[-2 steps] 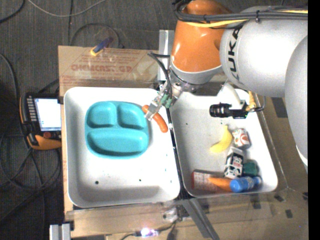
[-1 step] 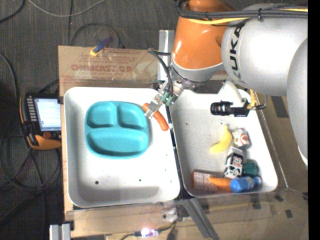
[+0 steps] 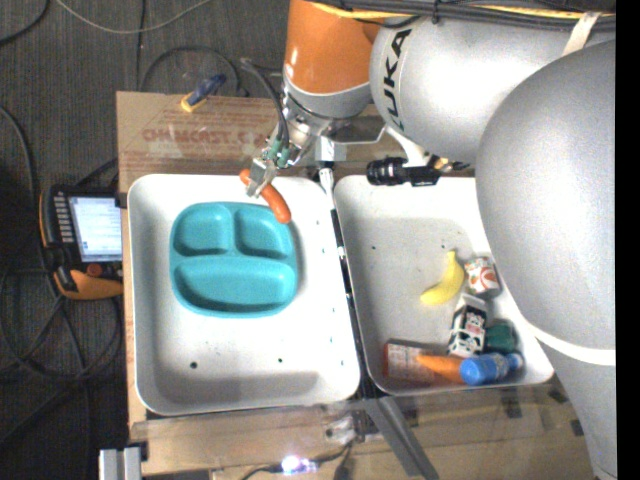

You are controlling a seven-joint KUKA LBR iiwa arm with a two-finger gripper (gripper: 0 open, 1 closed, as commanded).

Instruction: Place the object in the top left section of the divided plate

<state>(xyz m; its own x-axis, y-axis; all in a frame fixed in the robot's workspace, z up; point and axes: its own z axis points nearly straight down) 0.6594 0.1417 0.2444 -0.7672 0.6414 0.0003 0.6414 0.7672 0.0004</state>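
Observation:
A teal divided plate lies in the left bin, with two small sections at its far side and one wide section at its near side. My gripper hangs above the plate's far right corner, shut on an orange carrot-like object. The object slants down to the right from the fingers, its lower end over the rim of the plate's far right section.
The right bin holds a yellow banana, a small red-and-white can, a black-and-white figure, a blue bottle and an orange-tipped tube. A tablet sits left of the bins. Cardboard lies behind.

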